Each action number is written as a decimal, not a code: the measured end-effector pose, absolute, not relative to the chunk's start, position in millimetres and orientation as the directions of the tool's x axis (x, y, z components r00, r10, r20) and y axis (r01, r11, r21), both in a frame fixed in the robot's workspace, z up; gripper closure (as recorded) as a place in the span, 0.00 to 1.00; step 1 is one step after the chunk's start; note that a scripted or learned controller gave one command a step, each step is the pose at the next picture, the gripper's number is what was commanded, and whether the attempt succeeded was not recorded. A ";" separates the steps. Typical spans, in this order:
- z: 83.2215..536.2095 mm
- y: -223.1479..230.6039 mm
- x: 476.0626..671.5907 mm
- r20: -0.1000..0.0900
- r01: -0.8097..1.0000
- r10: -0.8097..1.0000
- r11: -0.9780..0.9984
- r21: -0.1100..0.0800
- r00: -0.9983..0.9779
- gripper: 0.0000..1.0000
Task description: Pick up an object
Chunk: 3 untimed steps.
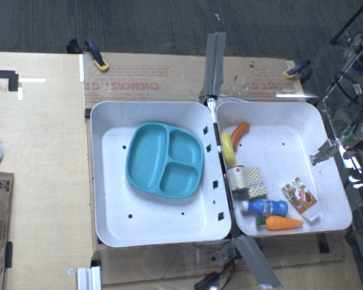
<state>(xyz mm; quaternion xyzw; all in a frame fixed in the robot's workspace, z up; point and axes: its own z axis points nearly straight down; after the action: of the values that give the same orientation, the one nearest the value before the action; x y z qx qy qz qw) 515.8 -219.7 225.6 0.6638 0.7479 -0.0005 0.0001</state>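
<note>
Bins sit side by side on the bench, the left bin (109,180) carrying a teal divided plate (166,159) near its middle and the right bin (290,135) carrying the small objects. At the right edge of the view, over the right bin's outer rim, a grey part of the arm (324,153) juts inward at a slant beside dark cables and shiny framework; the gripper itself cannot be made out there, so whether it is open or closed, or has anything in it, cannot be told. Along the right bin's left wall lie an orange pepper-shaped piece (239,133) and, just below it, a yellow banana (228,149). Lower along that wall a small white can (236,178) touches a patterned box (255,183). Near the bin's front edge a blue and white bottle (265,207) lies on its side with an orange carrot (280,223) just in front of it. A flat printed packet (300,198) lies toward the front right corner, apart from the rest.
</note>
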 end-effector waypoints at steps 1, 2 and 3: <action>234.1 -219.8 516.6 -0.002 0.993 0.993 0.120 -0.001 -0.120 1.00; 234.1 -219.8 516.6 -0.002 0.993 0.993 0.120 -0.001 -0.120 0.00; 112.8 -215.7 486.2 -0.003 0.986 0.986 0.168 0.013 -0.168 0.00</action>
<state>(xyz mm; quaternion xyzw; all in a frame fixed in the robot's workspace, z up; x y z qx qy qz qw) 486.2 -215.7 112.8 0.6449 0.7642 0.0038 0.0055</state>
